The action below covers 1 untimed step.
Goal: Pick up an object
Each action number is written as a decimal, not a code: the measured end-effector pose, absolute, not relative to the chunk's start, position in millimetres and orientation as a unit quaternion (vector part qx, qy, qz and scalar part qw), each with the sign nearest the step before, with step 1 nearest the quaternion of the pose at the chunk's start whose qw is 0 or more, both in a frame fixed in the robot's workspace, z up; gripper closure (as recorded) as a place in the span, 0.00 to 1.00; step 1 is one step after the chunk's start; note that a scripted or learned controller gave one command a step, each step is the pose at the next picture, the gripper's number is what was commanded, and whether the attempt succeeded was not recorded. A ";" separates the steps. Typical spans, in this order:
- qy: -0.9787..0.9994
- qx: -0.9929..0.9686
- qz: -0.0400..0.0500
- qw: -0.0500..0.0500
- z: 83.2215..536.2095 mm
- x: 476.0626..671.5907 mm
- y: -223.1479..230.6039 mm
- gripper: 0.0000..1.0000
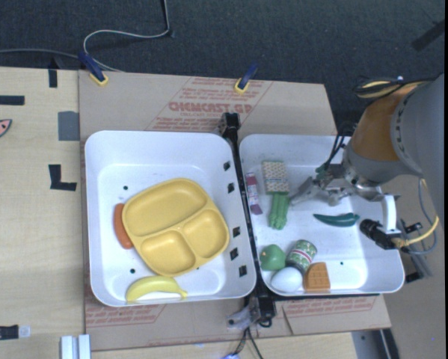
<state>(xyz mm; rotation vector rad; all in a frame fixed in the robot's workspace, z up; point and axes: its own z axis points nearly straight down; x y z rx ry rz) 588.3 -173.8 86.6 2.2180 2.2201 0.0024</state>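
Two shallow white bins sit side by side on a bench point(29, 223) partly covered with cardboard point(209, 103). The left bin point(104, 155) contains a yellow divided tray point(175, 224) lying tilted, with an orange object point(122, 226) partly hidden under its left edge and a yellow banana point(155, 288) near the bin's near wall. The right bin point(373, 275) holds the remaining items: a pale waffle-patterned block point(274, 175) toward the far left, a green elongated object point(278, 211) just near of it, and a slim pink-and-white item point(252, 193) along the left wall. In the near part lie a green round object point(271, 257), a white egg-like object point(286, 280), a small green-labelled can point(301, 253) and an orange waffle-textured piece point(318, 277), all clustered close together. A dark green pepper-like object point(336, 218) lies alone toward the right. The grey arm point(403, 140) with its orange band enters from the right; its hand point(322, 187) hangs over the right bin's far half, between the green elongated object and the pepper-like object, with metal fingers point(306, 191) splayed apart and nothing visible between them.
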 end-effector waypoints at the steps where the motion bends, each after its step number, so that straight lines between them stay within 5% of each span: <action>1: 0.708 0.706 0.001 0.004 97.1 588.8 -174.7 1.00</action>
